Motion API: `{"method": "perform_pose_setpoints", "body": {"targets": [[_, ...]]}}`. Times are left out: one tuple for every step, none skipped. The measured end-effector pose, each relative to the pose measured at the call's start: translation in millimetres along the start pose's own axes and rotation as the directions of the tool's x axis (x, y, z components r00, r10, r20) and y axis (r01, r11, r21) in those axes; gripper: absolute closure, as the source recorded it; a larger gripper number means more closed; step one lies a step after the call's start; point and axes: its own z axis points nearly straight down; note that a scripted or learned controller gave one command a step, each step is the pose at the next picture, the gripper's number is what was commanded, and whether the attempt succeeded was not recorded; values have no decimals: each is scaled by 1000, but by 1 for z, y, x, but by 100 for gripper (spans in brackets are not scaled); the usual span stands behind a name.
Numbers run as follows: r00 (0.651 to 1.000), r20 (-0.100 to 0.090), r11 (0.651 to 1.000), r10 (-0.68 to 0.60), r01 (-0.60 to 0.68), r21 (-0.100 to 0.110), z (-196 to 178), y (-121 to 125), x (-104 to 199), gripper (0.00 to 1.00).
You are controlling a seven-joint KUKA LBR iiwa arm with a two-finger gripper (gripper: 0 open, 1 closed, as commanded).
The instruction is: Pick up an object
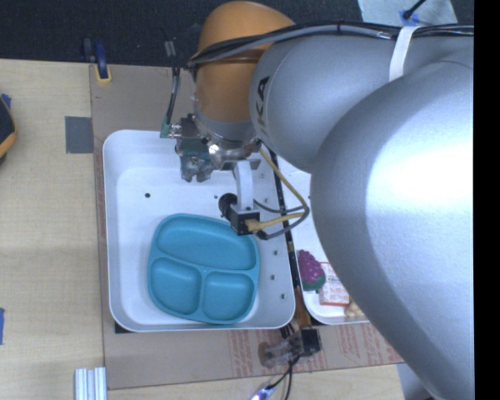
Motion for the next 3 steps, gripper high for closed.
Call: {"method": "perform_pose_setpoints", "body": {"targets": [[1000,-2,1000,3,-3,-2,-48,-37,-9,100],[1000,-2,1000,3,-3,-4,-31,21,-39,100],[1000,-3,1000,0,0,-4,-29,42,17,100]]}}
